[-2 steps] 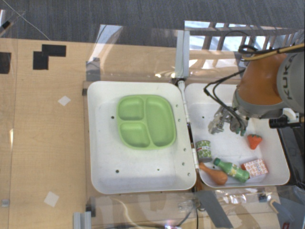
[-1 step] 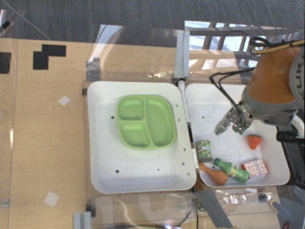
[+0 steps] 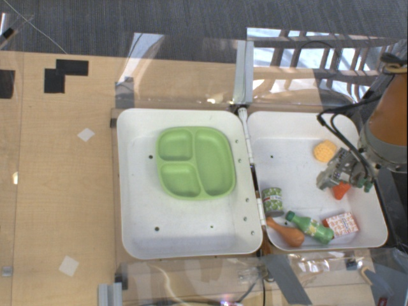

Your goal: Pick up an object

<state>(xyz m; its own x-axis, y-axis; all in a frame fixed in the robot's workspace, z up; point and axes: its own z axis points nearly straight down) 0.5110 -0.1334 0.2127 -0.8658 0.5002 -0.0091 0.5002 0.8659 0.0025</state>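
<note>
The gripper (image 3: 336, 178) hangs low over the right bin (image 3: 287, 139), near its right wall, its grey fingers pointing down and to the left. A small red-orange piece (image 3: 341, 191) sits at the fingertips, partly covered by them; whether the fingers are clamped on it or merely resting above it cannot be told from this angle. Above the gripper the arm (image 3: 389, 116) rises out of the right side, its orange band broad and bright, with black cables (image 3: 338, 116) looping off the wrist across the bin's upper right corner.

Just up and left of the gripper, a yellow round item (image 3: 325, 150) lies on the bin floor, apart from the fingers. Along the bin's near edge the other items crowd together: a small green-labelled can (image 3: 272, 199) stands by the left wall, an orange-brown carrot-like piece (image 3: 285, 232) lies below it, a green bottle (image 3: 310, 227) lies on its side just right of that, and a red-and-white box (image 3: 341, 224) sits at the bottle's far end, below the gripper.

The left bin (image 3: 137, 190), touching the right one along a shared seam, holds a green divided plate (image 3: 194, 162) with three compartments, lying flat near the centre. Both bins rest on a light wooden bench (image 3: 57, 190) marked with black squares at its upper left.
</note>
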